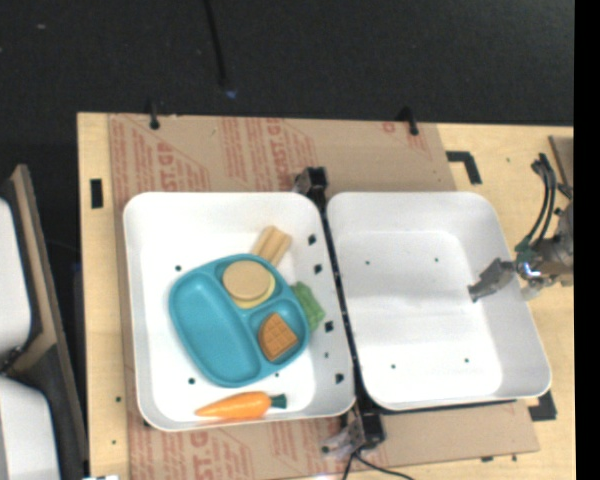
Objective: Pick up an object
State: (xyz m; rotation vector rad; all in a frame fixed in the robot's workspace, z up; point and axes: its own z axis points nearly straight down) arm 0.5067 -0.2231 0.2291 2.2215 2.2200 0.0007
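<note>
From the camera above the bench, two shallow white bins sat side by side on a sheet of brown cardboard that covered the wooden bench top (98, 368). The left bin (145, 268) held all the loose things. A blue divided tray (215, 333) lay tilted in the middle of it, and a round tan disc (249, 281) rested in the tray's upper compartment, while a brown waffle-patterned piece (278, 337) sat in the smaller compartment below and to the right. A pale wooden block (272, 243) lay just above the tray, touching or nearly touching the rim by the disc. A green piece (309, 306) stuck out from beside the tray's right edge, near the wall between the bins. A toy carrot (242, 405), orange with a green tip pointing right, lay near the left bin's front wall, just below the tray and apart from it.

The right bin (420, 298) showed a bare white floor. At its right wall the gripper (492, 280) reached in from the frame's edge, a small grey shape hanging over the rim with dark cables bunched behind it. It was too small and blurred for me to tell how it was set, and nothing showed in it. It was well apart from every object in the left bin.
</note>
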